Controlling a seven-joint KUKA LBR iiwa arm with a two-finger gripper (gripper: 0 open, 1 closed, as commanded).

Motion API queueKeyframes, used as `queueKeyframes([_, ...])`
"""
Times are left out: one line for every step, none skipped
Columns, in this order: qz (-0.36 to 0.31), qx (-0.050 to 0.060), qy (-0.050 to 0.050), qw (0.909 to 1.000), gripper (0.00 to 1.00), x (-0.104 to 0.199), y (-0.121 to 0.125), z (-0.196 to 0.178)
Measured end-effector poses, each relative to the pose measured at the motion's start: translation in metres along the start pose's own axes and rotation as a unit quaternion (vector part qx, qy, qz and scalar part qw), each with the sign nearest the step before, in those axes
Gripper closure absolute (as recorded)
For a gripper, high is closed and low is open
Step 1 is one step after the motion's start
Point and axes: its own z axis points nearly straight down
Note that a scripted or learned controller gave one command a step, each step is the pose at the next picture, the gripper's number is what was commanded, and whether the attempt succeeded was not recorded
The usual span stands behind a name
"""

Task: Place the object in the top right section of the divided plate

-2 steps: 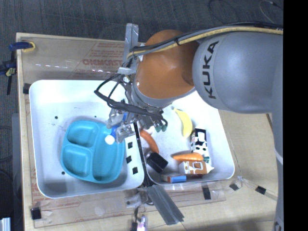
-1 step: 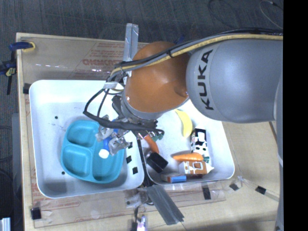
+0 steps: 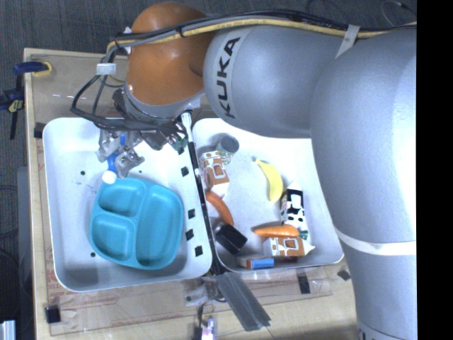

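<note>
A small white round object touches the upper left rim of the light blue divided plastic plate in the left white bin. It lies just below the metal end effector, right at the fingertips. Whether the fingers grip it cannot be told; the grey arm hides the wrist

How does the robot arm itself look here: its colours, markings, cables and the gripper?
The arm is thick, rounded and glossy grey, with "KUKA" in black letters on one link. Above the wrist sits a rounded orange band. Black and pale cables run along its top, and thin black wires loop near the wrist. The gripper is small, of bare silvery metal.
</note>
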Motion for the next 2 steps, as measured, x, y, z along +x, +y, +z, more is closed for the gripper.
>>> queueKeyframes([-0.036, 0.001, 0.000, 0.9994, 1.00, 0.087, -0.020, 0.004])
queueKeyframes([-0.157, 0.001, -0.001, 0.9876, 1.00, 0.042, -0.001, -0.007])
